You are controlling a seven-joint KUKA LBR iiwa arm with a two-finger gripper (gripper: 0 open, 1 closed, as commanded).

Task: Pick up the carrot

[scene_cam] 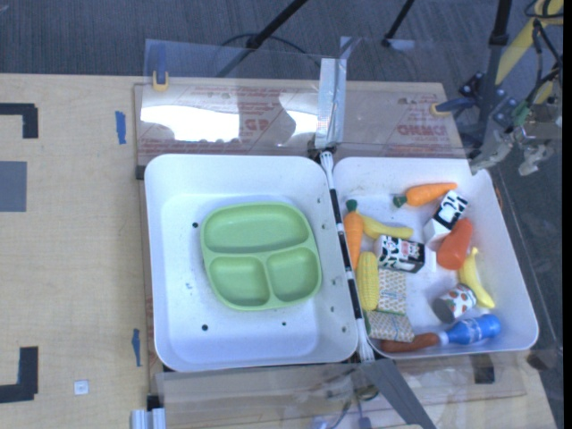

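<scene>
1. The claw (523,146) hangs just beyond the far right corner of the right bin (523,315); I cannot tell whether it is apart or together.
2. Two carrots: one carrot (431,192) lies near the claw, toward the left bin; the second carrot (354,236) lies farther off, against the wall between the bins.
3. Two bananas (390,229) and one corn cob (366,280) lie past the nearer carrot.
4. One green plate (260,255) with three compartments sits in the left bin (170,239), well apart from the claw.
</scene>
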